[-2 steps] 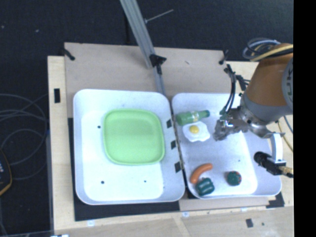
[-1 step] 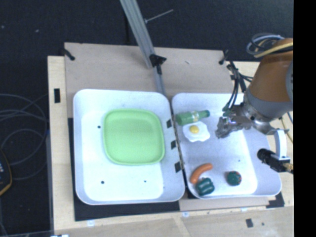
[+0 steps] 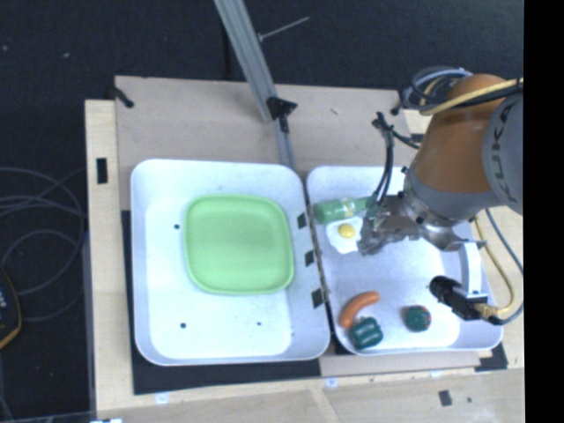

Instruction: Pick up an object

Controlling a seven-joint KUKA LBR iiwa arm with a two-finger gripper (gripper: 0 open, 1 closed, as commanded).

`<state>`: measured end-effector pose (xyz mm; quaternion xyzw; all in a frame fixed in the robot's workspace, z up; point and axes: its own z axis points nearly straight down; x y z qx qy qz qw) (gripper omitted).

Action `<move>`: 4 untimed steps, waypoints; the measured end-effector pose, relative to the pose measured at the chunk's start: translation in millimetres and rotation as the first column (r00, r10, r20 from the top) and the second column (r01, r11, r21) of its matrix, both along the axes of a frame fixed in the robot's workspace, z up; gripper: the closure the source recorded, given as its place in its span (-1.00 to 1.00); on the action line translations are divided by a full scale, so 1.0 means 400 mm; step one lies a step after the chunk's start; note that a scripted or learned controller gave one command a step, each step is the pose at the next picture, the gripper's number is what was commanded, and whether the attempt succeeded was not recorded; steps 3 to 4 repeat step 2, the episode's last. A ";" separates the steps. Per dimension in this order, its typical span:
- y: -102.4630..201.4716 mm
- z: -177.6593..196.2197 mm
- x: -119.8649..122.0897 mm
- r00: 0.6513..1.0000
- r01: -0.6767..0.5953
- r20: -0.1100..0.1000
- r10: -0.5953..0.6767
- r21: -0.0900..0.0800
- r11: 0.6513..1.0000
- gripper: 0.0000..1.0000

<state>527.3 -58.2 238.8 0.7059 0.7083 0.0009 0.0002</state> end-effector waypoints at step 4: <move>0.276 -0.034 -0.029 1.000 0.000 -0.001 0.000 0.000 1.000 1.00</move>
